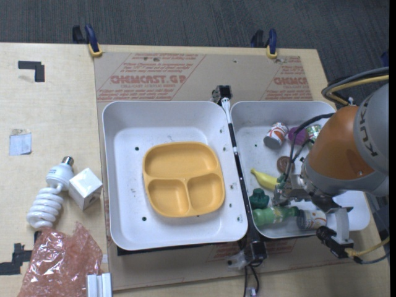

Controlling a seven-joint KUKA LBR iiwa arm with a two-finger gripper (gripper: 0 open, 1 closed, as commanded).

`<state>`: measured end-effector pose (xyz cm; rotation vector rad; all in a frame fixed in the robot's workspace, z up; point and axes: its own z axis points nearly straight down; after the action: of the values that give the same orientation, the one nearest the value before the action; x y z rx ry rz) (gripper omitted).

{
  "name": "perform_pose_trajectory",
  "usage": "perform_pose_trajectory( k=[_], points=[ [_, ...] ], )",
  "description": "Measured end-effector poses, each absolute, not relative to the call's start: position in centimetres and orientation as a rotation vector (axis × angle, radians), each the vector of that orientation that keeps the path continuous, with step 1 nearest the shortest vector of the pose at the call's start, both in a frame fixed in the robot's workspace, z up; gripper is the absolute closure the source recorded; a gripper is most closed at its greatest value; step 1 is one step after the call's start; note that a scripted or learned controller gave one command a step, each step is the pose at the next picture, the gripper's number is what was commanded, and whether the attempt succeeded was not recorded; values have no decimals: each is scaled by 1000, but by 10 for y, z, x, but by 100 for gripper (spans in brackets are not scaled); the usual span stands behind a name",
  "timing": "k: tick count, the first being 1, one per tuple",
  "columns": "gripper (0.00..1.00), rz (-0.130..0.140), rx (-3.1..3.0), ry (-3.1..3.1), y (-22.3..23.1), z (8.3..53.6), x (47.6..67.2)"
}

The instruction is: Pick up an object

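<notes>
The right bin [247, 119] holds several small items. A yellow banana [265, 179] lies near its left wall. Below it are a dark green toy [258, 198] and a green bottle [272, 215] lying on its side. A white and red can [276, 133] and a purple piece [299, 135] sit toward the back, with a brown disc [284, 163] between them and the banana. My gripper [289, 192] hangs low over the bin's front part, just right of the banana and above the green bottle. The orange wrist band [337, 150] hides the bin's right half.
The left bin [124, 166] holds a yellow divided plate [184, 179]. Left of the bins lie a spiral light bulb [49, 197], a small white box [85, 188] and crumpled pink plastic [59, 262]. Cables [352, 85] run along the arm at right.
</notes>
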<state>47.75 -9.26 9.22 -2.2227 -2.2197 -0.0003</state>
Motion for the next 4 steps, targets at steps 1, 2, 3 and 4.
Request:
perform_pose_trajectory(
  k=[1,2,3,4],
  points=[
    [100,-3,-2226,-2219,-93,102,479],
    [100,-1,-2221,-2223,-14,192,479],
    [0,-1,-2221,-2223,-14,192,478],
    [0,-1,-2221,-2223,-14,192,478]
  ],
)
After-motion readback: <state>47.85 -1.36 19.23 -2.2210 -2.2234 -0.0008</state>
